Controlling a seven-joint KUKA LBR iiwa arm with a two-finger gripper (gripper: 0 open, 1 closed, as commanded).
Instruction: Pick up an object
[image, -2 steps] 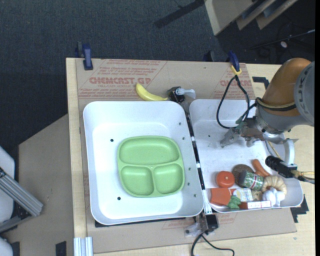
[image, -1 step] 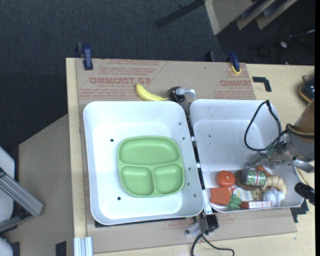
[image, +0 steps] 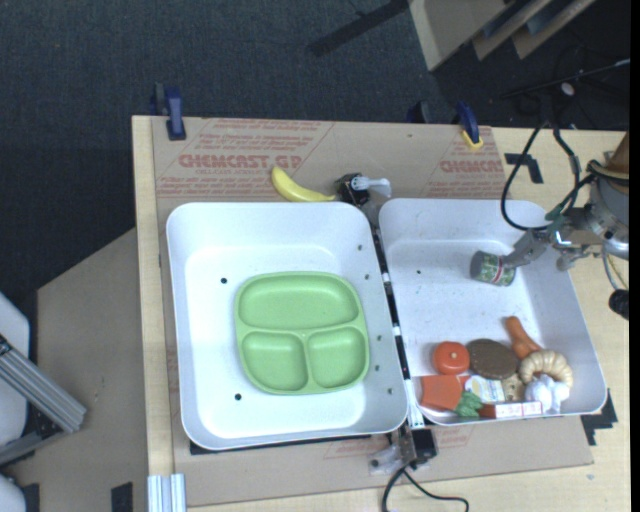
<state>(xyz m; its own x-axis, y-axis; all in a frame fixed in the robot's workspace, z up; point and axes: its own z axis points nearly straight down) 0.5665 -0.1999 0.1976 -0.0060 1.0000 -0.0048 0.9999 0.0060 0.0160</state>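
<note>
On the left, the left bin (image: 190, 300) holds a green tray (image: 300, 332) lying flat near its middle, three compartments up and nothing in them. Behind that bin, on the desk (image: 240, 155), a banana (image: 300, 188) lies just outside the rim, beyond easy picking.

The right bin (image: 420, 235) is where my work is. Its toys crowd the near right corner, touching or overlapping: a tomato (image: 451, 357), a brown disc (image: 492, 357), a carrot (image: 520, 335), a pale curled piece (image: 545, 372), and red and green bits below them. Packed like that, they would be awkward to pull apart.

A small can (image: 492, 268) lies on its side, well apart from the heap, in the far part of the bin. My gripper (image: 520, 250) comes in low from the right and sits right at the can. I judge the can my target because it lies alone, but I cannot tell whether my fingers are clenched, released or around it.
</note>
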